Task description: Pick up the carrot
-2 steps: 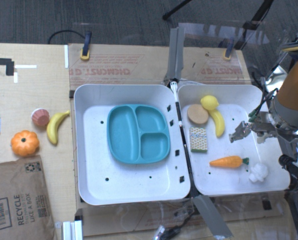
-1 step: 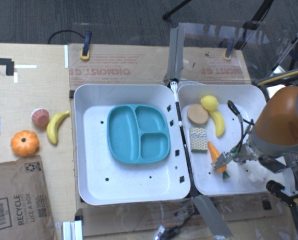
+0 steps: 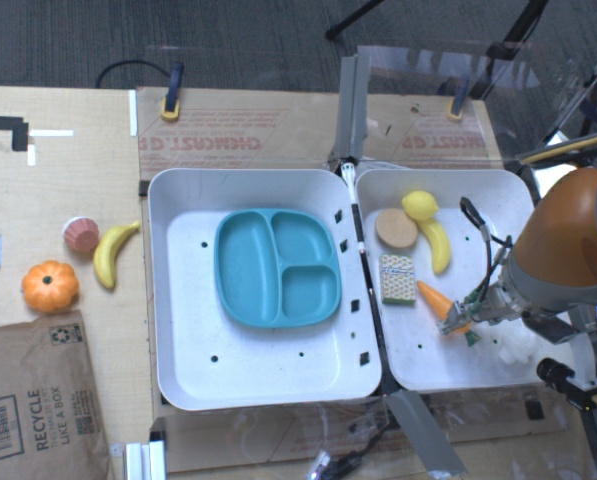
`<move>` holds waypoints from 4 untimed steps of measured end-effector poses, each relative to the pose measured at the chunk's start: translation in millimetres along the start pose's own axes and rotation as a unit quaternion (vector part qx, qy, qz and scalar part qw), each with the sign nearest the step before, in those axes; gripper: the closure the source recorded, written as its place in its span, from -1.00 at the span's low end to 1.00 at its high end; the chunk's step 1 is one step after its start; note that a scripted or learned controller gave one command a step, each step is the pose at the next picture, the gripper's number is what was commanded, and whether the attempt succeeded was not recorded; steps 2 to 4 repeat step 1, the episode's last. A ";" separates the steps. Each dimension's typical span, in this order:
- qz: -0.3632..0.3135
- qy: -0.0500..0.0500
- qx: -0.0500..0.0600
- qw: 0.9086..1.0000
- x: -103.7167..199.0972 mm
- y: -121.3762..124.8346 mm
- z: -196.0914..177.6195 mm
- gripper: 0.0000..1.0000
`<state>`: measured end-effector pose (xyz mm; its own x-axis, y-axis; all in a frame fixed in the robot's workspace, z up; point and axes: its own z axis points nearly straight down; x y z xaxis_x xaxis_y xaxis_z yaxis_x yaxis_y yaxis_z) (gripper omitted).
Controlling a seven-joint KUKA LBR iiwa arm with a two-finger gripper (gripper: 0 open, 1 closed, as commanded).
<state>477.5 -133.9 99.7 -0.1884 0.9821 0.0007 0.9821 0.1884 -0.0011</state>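
- Reaching in from the right, the pincer (image 3: 459,320) is seen low in the right bin (image 3: 508,193), at the thick end of the carrot (image 3: 436,299); whether it is apart, together or clamped cannot be told.
- The carrot is laid on the bin floor, its tip pointed up and left, just beside the sponge (image 3: 397,279).
- A round tan disc (image 3: 396,229) is placed above the sponge, with a lemon (image 3: 419,205) and a yellow banana (image 3: 437,247) to its right.
- The left bin (image 3: 178,268) is occupied by a teal divided plate (image 3: 277,268).
- On the bench (image 3: 38,188), left of the bins, a second banana (image 3: 112,253), a pink cupcake (image 3: 80,234) and a small pumpkin (image 3: 50,287) are gathered near a brown paper bag (image 3: 38,398).
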 end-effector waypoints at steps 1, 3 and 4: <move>0.108 -0.001 0.000 0.994 71.2 13.9 -91.1 1.00; 0.108 -0.001 0.000 0.994 71.2 13.9 -91.1 1.00; 0.108 -0.001 0.000 0.994 71.2 13.9 -91.1 1.00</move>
